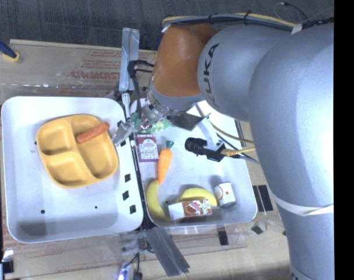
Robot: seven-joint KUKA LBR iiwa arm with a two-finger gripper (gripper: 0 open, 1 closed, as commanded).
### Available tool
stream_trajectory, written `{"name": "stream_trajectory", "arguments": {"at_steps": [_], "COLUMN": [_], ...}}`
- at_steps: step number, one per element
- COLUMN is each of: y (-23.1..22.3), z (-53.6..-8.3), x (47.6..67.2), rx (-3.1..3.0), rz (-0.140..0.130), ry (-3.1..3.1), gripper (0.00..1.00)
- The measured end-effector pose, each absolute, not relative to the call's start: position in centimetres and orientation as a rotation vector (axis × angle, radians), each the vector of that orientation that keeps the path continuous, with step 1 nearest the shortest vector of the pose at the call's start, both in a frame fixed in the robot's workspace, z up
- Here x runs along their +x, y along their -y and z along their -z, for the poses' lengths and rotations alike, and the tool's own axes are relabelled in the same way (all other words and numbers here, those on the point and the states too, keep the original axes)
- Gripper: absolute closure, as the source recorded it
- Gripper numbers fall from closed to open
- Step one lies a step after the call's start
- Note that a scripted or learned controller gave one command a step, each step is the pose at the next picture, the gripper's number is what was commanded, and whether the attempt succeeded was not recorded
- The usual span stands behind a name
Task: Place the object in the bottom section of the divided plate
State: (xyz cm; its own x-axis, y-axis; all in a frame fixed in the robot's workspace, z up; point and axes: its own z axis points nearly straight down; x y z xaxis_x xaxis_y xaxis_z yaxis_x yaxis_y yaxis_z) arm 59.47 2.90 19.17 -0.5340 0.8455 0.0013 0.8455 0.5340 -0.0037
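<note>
A yellow divided plate (48, 156) lies in the left bin (25, 214). An orange-red sausage (92, 133) rests in its upper right section, one end on the rim. My gripper (130, 130) hangs over the wall between the two bins, just right of the sausage's end and the plate's edge. The arm's orange band and grey body cover the back of the right bin (242, 210).
The right bin holds a maroon packet (147, 147), an orange carrot (163, 163), a banana (153, 202), a red and white box (191, 209) and a small can (225, 194). The left bin's floor is bare below the plate.
</note>
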Motion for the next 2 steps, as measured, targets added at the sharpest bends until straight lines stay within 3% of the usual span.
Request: {"name": "stream_trajectory", "arguments": {"at_steps": [1,2], "y": [-2.9,-4.6], "z": [-20.1,-19.1], "x": [59.5,56.7], "rx": [-1.510,-1.276], "rz": [-0.007,-0.005], "ry": [2.751,2.866], "gripper": [1.00,1.00]}}
